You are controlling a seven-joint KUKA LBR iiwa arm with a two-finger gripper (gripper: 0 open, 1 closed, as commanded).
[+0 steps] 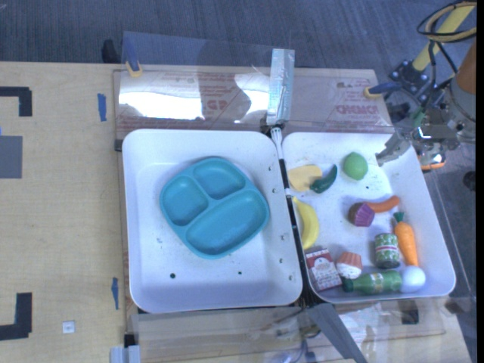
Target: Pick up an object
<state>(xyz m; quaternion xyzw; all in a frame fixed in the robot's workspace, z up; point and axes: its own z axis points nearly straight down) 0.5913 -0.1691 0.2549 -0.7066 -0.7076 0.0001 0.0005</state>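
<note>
Above right bin's far-right corner: gripper (408,138), finger state cannot be told.
Green ball (354,165) near right bin's (442,240) far edge; blue plate (215,206) mid left bin (144,225).

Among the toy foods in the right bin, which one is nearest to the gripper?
The round green ball-shaped fruit, at the bin's far end just left of the gripper. The carrot, banana and green bottle lie farther toward the near side.

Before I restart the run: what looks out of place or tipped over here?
Little stands out. The green bottle lies on its side at the right bin's near edge, and the banana rests against the wall between bins. The blue plate sits flat.
</note>
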